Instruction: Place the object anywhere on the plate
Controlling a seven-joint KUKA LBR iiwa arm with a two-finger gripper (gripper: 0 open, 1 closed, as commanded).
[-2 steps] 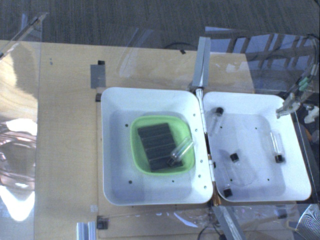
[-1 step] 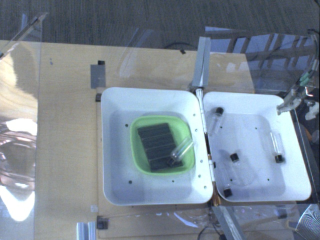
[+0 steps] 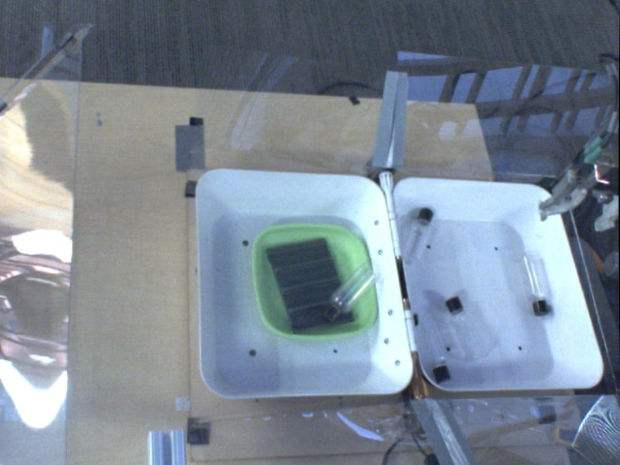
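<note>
A green square plate [image 3: 263,264] sits in the left white bin [image 3: 223,356]. On the plate lie a dark grey ribbed block [image 3: 298,271] and a clear tube [image 3: 351,292], which rests tilted across the block's right corner. My gripper [image 3: 579,184] hangs at the far right, over the upper right rim of the right bin [image 3: 572,356], well away from the plate. Nothing can be seen in its grasp.
Several small clear vials with black caps lie in the right bin: one near the top left [image 3: 423,218], one by the right wall [image 3: 536,281], and small ones at the middle [image 3: 452,305] and lower left [image 3: 439,372]. A grey metal bar [image 3: 391,124] stands behind the bins.
</note>
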